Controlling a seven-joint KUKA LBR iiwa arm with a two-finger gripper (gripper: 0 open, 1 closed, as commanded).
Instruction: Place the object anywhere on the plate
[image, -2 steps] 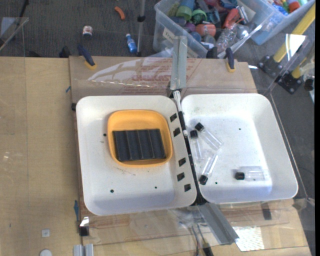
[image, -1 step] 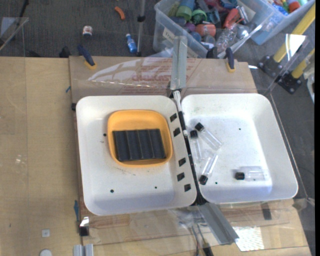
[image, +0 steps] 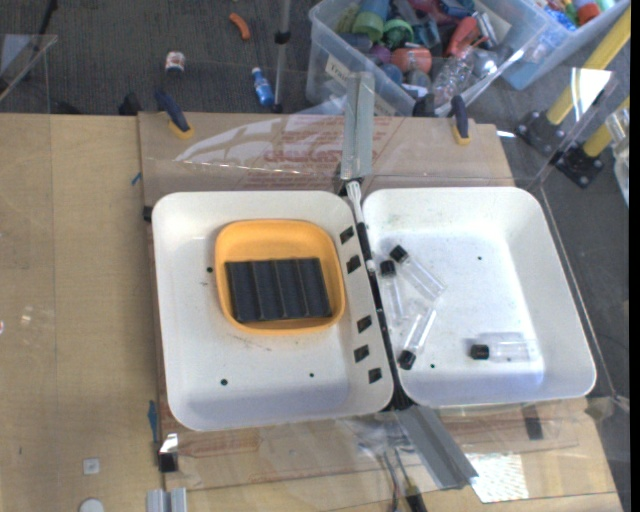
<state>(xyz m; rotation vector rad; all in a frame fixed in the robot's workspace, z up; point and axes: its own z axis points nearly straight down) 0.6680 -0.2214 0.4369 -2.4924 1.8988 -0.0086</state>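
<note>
One plate (image: 279, 238), three clear vials (image: 416, 277)

Dark ribbed slab (image: 278, 289) flat on orange plate (image: 232, 243)

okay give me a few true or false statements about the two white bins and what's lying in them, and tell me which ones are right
1. An orange plate sits in the left bin. True.
2. A dark ridged block lies on the plate. True.
3. The clear tubes with black caps lie on the plate. False: they lie in the right bin.
4. One capped tube lies apart from the others, toward the right bin's near right corner. True.
5. The plate is blue. False: it is orange.
</note>
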